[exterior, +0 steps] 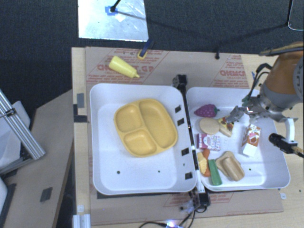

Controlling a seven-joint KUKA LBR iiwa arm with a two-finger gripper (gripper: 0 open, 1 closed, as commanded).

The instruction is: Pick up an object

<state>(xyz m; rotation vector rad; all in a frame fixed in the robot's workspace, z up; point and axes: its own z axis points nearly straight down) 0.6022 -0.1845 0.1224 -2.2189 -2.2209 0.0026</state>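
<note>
**Nothing lifted yet: gripper poised low over the right bin's toys**

Outside the bins, at the far left of the bench top, a yellow squeeze bottle lies on its side on the cardboard, well apart from the arm and out of play.

The left bin carries a yellow divided plate with three compartments, all bare. Nothing here is near the arm.

The right bin holds every candidate for the pick. Going rightward: a purple grape bunch near the back, a tan round cookie-like disc just in front of it, a small pink carton below that, then an orange and yellow piece, a green stick and a tan bread-shaped toy clustered at the front. A pizza slice lies touching the disc's right side, and a white juice carton stands further right.

The gripper hangs at the end of the grey arm, its fingers spread apart just above the pizza slice, with nothing between them. All objects rest on the bin floor.

By my reading, the approach is done; closing on something, most likely the pizza slice, and raising it is left.
</note>
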